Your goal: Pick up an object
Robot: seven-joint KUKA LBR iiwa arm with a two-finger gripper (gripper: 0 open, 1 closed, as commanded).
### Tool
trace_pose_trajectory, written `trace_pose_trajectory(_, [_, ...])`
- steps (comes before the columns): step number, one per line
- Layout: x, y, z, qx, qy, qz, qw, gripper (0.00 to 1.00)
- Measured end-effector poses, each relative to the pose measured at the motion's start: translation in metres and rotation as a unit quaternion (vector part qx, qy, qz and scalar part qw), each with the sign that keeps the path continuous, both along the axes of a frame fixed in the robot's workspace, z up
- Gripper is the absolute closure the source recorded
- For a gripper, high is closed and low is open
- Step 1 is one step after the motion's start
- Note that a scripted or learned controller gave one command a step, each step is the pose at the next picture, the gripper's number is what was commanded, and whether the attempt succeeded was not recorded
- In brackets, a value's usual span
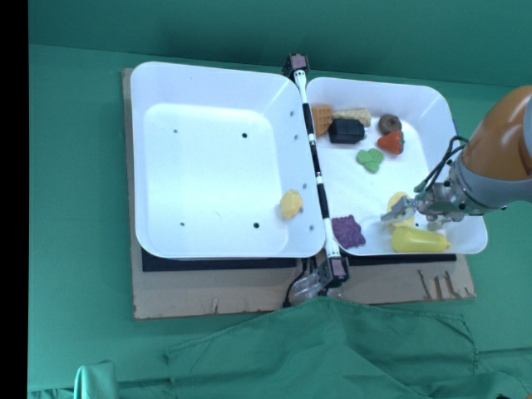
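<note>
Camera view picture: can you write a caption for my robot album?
The gripper hovers low over yellow toys in the right bin, while one yellow piece sits in the left bin.

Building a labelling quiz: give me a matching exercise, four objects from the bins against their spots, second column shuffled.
Objects:
1. purple piece
2. black block
3. yellow pepper
4. yellow lump

Places:
A. left bin, near its right wall
B. right bin, far end by the divider
C. right bin, near corner by the divider
D. right bin, near edge under the gripper

Pairs: 1-C, 2-B, 3-D, 4-A
</note>
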State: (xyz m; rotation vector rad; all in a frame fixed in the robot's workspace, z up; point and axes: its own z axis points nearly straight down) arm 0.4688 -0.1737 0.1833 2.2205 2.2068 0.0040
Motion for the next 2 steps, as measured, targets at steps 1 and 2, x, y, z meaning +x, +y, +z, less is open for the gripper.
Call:
trace_pose_trajectory(1, [0.0016,-0.0134,0.0009,0.002,-0.002,0.002,1.0,0.0])
trace_pose_trajectory(2, [0.0014,-0.0074,0.0011,-0.0022,-0.003,0.0,1.0,0.0])
